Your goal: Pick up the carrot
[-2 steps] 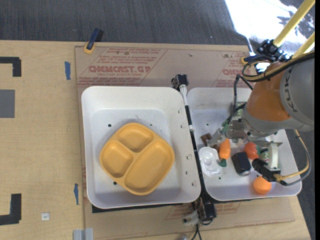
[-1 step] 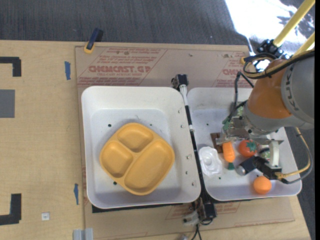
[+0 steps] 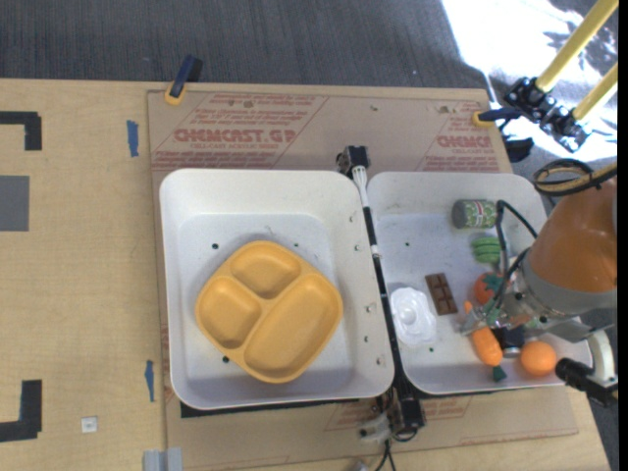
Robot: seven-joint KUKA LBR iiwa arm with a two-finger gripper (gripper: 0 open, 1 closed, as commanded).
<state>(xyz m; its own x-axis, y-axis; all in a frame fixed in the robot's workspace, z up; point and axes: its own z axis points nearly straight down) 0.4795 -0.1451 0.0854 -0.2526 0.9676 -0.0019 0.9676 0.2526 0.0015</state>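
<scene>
Count first: two white bins side by side on the bench, left bin (image 3: 186,214) and right bin (image 3: 412,194). You've got one yellow divided plate (image 3: 268,309) in the left bin, sitting around the middle, slightly toward the near edge, with bare floor along the far edge.

Right bin holds, as far as you can make out: one carrot (image 3: 486,346), one orange ball (image 3: 538,359), one green can (image 3: 476,214) lying on its side, one brown chocolate bar (image 3: 441,293), one clear plastic cup (image 3: 411,314), one small green item (image 3: 486,250) and one reddish item (image 3: 485,287) partly hidden by the arm.

Gripper (image 3: 498,314) is low over the right bin's near right corner, just above the carrot. Cannot tell how far it's open; wrist and cables cover it. You can't confirm any grip on the carrot.

Carrot lies close to the near edge, orange ball just beside it toward the right edge. Tight there. Open floor is at the right bin's far left corner.
</scene>
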